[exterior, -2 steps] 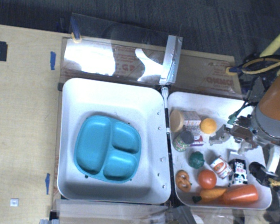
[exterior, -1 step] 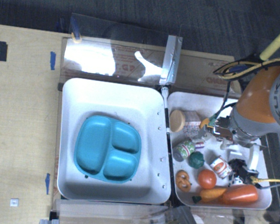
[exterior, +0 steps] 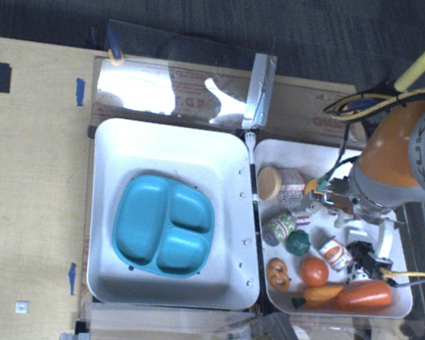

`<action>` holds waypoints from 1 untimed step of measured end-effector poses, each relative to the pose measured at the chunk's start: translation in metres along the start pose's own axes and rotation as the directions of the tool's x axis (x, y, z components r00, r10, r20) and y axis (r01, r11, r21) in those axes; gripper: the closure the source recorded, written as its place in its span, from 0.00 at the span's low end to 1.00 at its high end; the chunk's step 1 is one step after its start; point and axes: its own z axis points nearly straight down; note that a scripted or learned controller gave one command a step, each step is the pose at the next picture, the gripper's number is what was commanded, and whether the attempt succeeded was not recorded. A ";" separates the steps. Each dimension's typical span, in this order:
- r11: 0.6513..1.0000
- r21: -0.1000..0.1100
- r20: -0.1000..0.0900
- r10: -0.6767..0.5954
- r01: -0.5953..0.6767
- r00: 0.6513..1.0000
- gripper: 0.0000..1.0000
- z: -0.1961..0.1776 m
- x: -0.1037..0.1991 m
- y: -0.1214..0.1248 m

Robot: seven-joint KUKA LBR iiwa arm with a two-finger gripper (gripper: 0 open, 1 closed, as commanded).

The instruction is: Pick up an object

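The right bin (exterior: 399, 305) holds several small things. A tan-lidded clear jar (exterior: 278, 184) lies on its side at the bin's far left. Below it lie a green-and-white can (exterior: 280, 228), a dark green ball (exterior: 298, 244) and a red-and-white can (exterior: 335, 254). Along the near edge sit a pretzel (exterior: 278, 272), a red tomato (exterior: 314, 271), an orange carrot (exterior: 321, 294) and a long red pepper (exterior: 366, 295). My gripper (exterior: 346, 219) hangs over the middle right of this bin, just above the red-and-white can, and nothing shows held in it.
The left bin (exterior: 116, 147) bears a blue divided plate (exterior: 164, 225). A clear plastic panel (exterior: 176, 85) and a metal post (exterior: 259, 91) stand behind the bins. Yellow cables (exterior: 373, 100) loop behind my arm at the right.
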 end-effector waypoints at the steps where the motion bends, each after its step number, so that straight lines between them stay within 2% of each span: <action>1: 0.999 0.005 -0.002 -0.044 0.044 0.999 0.00 0.032 -0.023 -0.080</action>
